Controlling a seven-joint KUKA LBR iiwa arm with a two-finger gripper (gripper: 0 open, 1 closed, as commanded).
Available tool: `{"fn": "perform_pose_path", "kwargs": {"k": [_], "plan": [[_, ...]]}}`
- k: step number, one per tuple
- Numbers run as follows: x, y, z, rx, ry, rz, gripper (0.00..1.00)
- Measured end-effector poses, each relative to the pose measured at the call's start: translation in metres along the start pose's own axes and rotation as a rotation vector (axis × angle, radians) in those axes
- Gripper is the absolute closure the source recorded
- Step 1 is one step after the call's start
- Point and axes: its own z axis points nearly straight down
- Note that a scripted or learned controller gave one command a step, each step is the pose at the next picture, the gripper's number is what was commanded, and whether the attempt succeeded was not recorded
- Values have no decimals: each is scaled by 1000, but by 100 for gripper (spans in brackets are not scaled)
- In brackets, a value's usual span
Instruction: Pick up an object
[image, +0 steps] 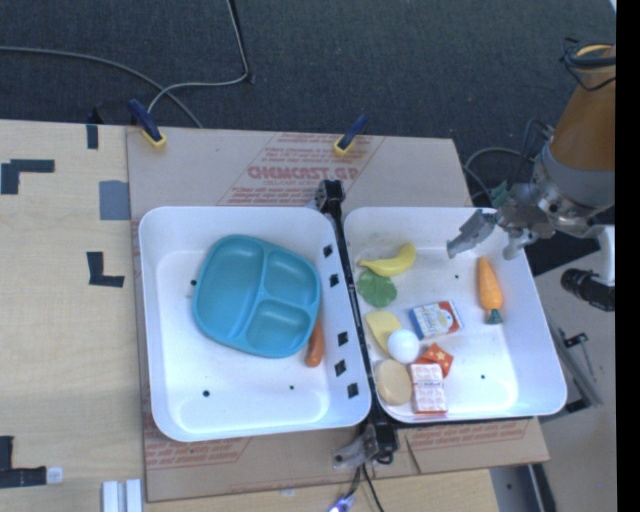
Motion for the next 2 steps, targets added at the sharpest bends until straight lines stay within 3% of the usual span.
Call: {"fn": "perform_pose_path", "kwargs": {"k": [1,2], "plan": [[60,8,178,0,1,0,0],[45,48,167,0,0,0,0]]}}
